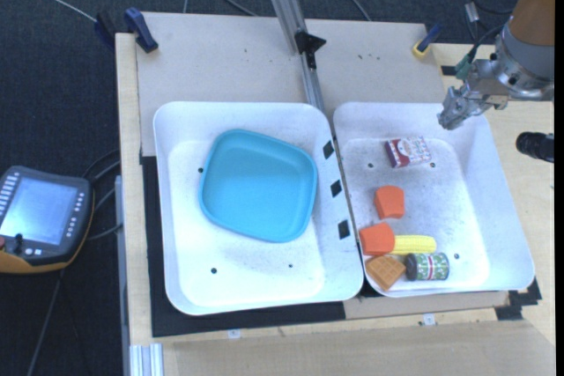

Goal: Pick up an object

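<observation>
In the right bin (493,189), nearest the front, sit a little can (428,267), a cracker (385,271) and a yellow corn (414,244). Further back are two orange blocks (389,202) and a red box (408,152). The gripper (454,114) hangs over the back rim, holding nothing; I cannot tell how wide it is.
</observation>
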Controlling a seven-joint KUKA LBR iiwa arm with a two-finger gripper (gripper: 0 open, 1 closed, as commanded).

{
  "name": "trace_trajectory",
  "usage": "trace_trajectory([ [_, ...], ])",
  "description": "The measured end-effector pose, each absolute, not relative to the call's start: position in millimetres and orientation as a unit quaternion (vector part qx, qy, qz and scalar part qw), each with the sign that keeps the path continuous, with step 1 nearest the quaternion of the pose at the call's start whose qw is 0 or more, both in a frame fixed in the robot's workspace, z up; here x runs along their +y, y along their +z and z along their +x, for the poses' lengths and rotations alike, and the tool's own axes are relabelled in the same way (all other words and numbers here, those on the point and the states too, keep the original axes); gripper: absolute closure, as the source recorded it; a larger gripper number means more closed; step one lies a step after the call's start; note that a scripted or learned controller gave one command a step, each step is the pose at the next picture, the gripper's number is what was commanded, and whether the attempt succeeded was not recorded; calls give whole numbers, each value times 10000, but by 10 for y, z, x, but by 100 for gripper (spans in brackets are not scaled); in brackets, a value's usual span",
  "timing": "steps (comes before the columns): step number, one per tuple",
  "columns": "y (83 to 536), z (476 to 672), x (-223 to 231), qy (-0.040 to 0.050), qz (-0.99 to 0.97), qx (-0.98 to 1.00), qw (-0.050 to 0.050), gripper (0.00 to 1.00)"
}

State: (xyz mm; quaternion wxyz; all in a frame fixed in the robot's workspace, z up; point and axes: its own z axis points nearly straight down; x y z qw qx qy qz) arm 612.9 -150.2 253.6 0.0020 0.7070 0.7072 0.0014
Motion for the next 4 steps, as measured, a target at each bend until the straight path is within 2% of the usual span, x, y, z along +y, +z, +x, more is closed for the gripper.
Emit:
trace_trajectory([
  [2, 2495, 5714, -622, 0, 7060, 7082, -5, 100],
  [4, 2410, 5436, 578, 4, 7051, 7091, -7, 100],
])
